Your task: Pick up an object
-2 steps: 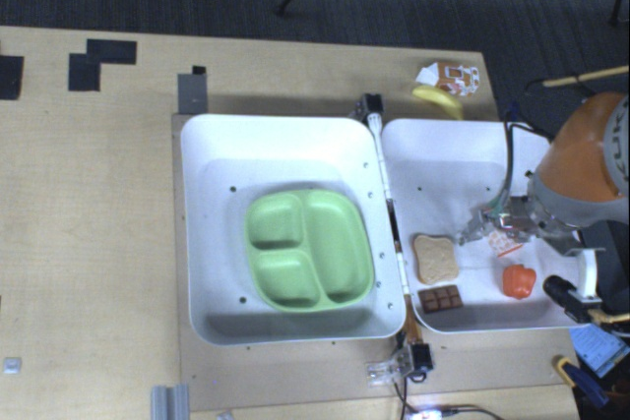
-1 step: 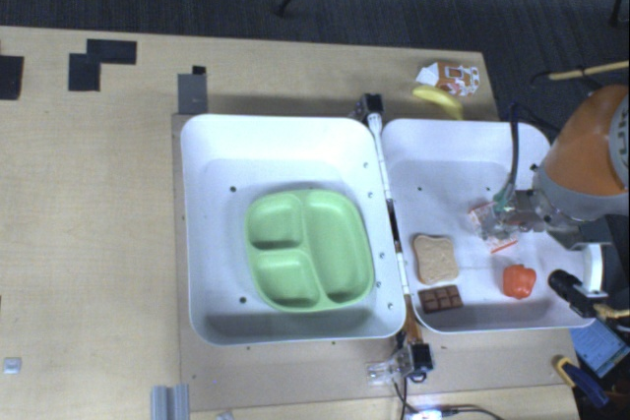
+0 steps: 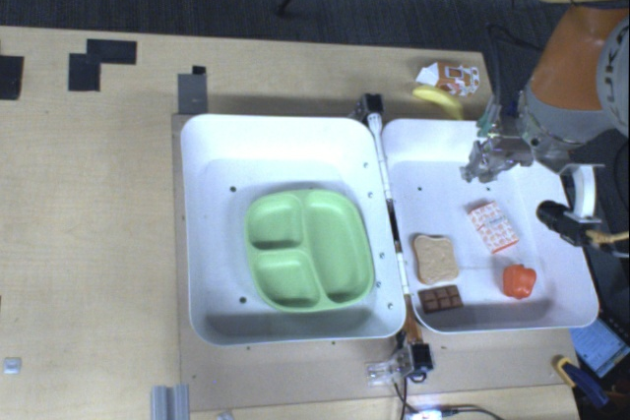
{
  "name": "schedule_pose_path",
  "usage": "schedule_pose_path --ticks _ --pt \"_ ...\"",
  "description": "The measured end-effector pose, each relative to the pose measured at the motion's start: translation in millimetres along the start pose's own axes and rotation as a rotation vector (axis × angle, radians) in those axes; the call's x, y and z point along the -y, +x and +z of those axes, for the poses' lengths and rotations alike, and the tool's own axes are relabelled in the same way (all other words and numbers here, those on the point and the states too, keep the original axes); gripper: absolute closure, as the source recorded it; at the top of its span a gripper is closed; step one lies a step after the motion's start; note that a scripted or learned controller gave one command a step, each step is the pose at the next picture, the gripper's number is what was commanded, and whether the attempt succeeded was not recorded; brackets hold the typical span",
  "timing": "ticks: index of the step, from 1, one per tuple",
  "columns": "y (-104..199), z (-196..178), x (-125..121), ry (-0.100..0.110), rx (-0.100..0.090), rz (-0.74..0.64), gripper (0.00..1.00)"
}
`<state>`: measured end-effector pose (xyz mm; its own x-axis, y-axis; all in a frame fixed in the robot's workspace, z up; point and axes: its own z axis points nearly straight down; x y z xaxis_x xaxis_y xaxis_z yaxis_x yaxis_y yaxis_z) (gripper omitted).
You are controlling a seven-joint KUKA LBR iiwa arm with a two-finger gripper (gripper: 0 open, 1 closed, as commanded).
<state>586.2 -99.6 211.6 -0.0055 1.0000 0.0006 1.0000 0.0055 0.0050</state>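
Observation:
The right bin point(image 3: 433, 162) holds a red-and-white patterned packet point(image 3: 491, 225), a slice of toast point(image 3: 435, 258), a brown chocolate bar point(image 3: 440, 298) and a red-orange pepper-like toy point(image 3: 519, 280). My gripper point(image 3: 489, 157) hangs over the upper right part of this bin, above and apart from the packet. Nothing shows between its fingers.
In the left bin point(image 3: 212, 162) lies a green divided tray point(image 3: 307, 248). A small carton and a yellow banana-like toy point(image 3: 445, 84) rest on the bench behind the right bin. A black rod stands between the bins at the back.

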Motion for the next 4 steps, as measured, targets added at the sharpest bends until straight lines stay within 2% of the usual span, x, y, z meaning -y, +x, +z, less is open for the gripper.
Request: schedule_pose_path --ticks 1,2,3,4 --pt "-0.6 0.6 0.6 0.002 0.001 0.000 0.00" --pt "3.8 123.1 -49.6 0.004 0.000 -0.001 0.00" --pt "4.0 111.0 -51.3 0.000 0.002 -0.007 1.00" --pt "-97.7 85.1 -82.5 0.000 0.003 0.002 1.00"
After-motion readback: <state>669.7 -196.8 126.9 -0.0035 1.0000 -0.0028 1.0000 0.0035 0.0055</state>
